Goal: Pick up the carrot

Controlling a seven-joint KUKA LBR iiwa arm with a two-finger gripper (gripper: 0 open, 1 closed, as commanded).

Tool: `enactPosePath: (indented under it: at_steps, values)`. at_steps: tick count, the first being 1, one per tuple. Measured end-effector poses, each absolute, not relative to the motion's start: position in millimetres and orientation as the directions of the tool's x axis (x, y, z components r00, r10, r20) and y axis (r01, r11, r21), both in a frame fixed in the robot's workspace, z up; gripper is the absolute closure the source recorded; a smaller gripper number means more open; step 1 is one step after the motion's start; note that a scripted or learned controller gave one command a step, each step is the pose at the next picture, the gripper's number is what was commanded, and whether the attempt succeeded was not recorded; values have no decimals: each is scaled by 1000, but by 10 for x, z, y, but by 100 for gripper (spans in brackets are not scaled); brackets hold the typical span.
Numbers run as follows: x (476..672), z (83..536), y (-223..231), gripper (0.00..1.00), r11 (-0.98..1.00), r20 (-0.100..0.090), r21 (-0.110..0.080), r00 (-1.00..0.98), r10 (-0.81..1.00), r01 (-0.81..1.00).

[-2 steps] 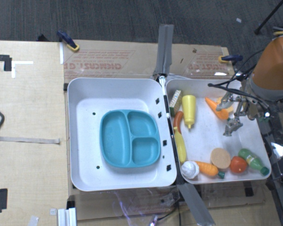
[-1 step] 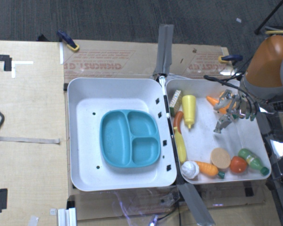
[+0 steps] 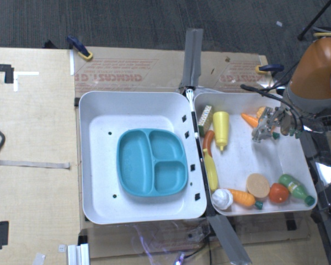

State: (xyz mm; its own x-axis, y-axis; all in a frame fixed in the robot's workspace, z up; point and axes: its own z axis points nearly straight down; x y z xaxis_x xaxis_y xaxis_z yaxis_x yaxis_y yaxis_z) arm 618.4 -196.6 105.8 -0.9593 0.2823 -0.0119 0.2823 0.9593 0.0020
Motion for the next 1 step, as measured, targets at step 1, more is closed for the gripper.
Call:
enactPosePath:
  at_steps: [1]
  values:
    - [6017,1454,-1942,100,778,-6,1,-778,628,628]
